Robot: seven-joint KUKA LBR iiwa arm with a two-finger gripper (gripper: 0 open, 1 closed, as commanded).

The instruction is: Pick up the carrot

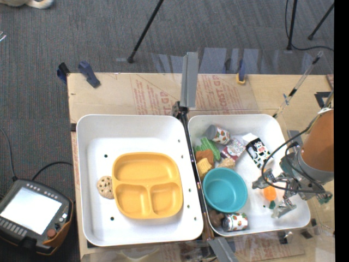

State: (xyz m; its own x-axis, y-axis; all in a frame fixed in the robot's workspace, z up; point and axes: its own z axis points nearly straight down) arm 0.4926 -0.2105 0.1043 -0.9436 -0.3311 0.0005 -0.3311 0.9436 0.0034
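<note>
The end effector (pixel 274 196) hung over the right bin (pixel 271 121), at four o'clock, its open fingers straddling the carrot (pixel 270 193).

Two shallow white plastic bins sit side by side on the brown cardboard-covered tabletop (pixel 136 91). In the left bin (pixel 87 146), a yellow three-compartment plastic tray (pixel 147 184) lies near the middle, with a round speckled cookie (pixel 105 186) touching its left edge. In the right bin (pixel 272 124), a round teal plastic bowl (pixel 224 189) sits toward the near left. Behind it lies a cluster of small toy foods (pixel 210 154). A small printed can (pixel 235 221) lies in front of the bowl. The small orange toy carrot (pixel 270 194) lies right of the bowl, at the metal two-finger end effector (pixel 275 195), near the bin's right wall.
</note>
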